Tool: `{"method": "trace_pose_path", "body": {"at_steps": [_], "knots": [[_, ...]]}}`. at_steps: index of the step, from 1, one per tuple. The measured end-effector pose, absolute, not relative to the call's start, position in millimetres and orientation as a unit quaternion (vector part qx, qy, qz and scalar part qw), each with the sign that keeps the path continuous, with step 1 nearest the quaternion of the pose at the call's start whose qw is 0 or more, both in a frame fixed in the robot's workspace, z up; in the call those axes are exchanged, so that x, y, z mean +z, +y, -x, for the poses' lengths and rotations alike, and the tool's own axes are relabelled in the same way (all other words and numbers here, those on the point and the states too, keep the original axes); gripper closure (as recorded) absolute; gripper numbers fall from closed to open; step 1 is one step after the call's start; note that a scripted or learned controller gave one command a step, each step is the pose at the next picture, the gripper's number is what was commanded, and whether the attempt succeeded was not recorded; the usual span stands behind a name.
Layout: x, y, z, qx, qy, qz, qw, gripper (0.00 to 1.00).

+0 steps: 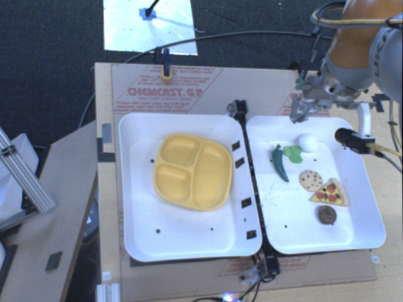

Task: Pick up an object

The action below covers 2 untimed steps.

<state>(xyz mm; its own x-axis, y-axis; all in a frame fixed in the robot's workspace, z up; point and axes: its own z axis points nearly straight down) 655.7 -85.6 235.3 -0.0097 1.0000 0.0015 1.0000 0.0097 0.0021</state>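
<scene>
The right bin [362, 225] serves as the landmark here. Inside it, toward its far wall, lies a white ball [308, 142], with a small light-green piece [293, 152] touching it on the side nearer the left bin [135, 231]. A dark green pepper [279, 163] lies just beside that piece, stretched along the bin's floor toward its near edge. Around the bin's middle sits a round cookie [310, 180], and just beside it, nearer the front, a pizza slice [330, 193] with red toppings. A brown round item [327, 214] rests close to the slice, nearest to the bin's front rim. The gripper [301, 113] hangs above the right bin's far rim, just beyond the white ball, with nothing visible between its tips; whether it is parted or closed cannot be told. The left bin, touching the right bin along a black seam, holds a yellow divided plate [192, 170]. Both bins sit on the worktop [189, 87].
</scene>
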Motion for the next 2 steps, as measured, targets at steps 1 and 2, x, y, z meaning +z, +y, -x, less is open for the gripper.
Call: {"method": "trace_pose_path", "body": {"at_steps": [1, 2], "knots": [[242, -38, -656.5, 0.0017, 0.710, -0.704, 0.000, 1.00], [236, 6, -654.4, 0.0011, 0.710, -0.704, 0.000, 1.00]]}}
